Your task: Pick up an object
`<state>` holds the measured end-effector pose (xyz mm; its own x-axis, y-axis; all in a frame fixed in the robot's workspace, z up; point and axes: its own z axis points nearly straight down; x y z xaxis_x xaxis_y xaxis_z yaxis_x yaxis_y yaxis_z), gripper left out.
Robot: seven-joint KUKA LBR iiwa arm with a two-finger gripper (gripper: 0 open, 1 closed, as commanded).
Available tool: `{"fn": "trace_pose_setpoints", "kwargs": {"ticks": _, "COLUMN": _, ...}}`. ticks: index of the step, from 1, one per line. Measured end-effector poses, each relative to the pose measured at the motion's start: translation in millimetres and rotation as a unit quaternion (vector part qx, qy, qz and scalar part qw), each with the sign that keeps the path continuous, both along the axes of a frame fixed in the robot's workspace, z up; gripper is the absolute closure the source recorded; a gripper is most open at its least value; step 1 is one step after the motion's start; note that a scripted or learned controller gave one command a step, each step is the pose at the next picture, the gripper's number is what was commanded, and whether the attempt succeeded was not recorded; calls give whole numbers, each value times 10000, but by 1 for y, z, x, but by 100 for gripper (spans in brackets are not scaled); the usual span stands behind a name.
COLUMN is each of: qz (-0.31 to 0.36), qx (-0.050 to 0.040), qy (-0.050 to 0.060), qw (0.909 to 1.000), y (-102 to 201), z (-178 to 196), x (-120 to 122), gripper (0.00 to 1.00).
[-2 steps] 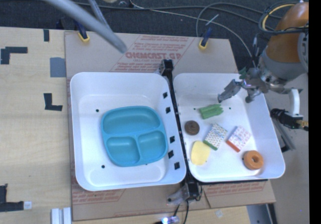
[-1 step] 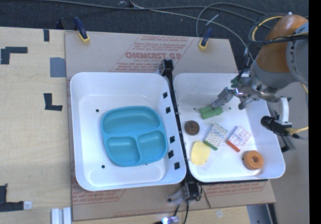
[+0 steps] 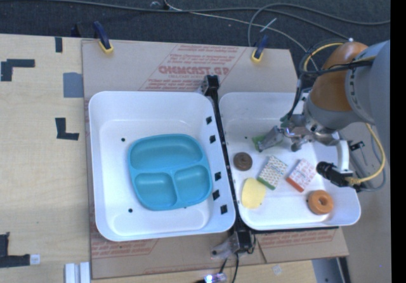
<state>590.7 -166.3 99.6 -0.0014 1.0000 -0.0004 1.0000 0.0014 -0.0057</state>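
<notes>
Beside the jaws (image 3: 274,140) (gap impossible to judge): green object (image 3: 258,143); touching or apart, unclear.

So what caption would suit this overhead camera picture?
Robot gripper reaching into the right bin among small items, beside a blue divided tray in the left bin.

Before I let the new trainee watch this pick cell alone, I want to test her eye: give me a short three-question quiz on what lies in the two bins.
1. True or false: the blue divided tray lies in the left bin.
2. Which thing lies nearest the right bin's bottom right corner? A) the brown disc B) the orange ring C) the yellow piece
3. Fill in: the gripper is above the ____ bin.

Key: 1 true; 2 B; 3 right.
</notes>
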Motion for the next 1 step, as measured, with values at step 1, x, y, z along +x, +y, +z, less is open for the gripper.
{"fn": "trace_pose_setpoints", "kwargs": {"ticks": 1, "qz": 8, "qx": -7, "qy": -37, "qw": 10000, "y": 1, "z": -14, "x": 1, "gripper": 0}}
